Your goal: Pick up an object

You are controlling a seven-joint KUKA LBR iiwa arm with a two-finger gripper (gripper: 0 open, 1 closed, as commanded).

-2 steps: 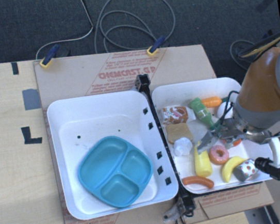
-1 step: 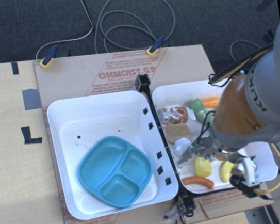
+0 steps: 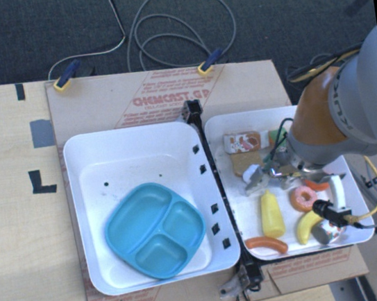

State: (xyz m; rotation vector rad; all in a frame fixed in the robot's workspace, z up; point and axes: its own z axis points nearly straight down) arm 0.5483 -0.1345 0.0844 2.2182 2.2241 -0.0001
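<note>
Where the right bin (image 3: pixel 296 253) meets its near rim, crowded: glossy hot dog (image 3: pixel 266 245), banana (image 3: pixel 307 227), smooth yellow bottle (image 3: pixel 271 213), ringed donut (image 3: pixel 303 198). Left bin (image 3: pixel 81 162) roomier, holding only a blue sectioned plate (image 3: pixel 155 230). Farther in, gripper (image 3: pixel 261 177) low over the floor beside a tan block (image 3: pixel 248 171); grip state impossible to judge. Beyond, printed packet (image 3: pixel 242 142) against the far wall.

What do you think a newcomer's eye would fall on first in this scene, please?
Probably the big blue divided plate, lying alone in the left bin. Next, the grey arm with its orange band reaching into the right bin, its gripper low over a clutter of toy food: a yellow bottle, a hot dog, a banana and a doughnut.
</note>
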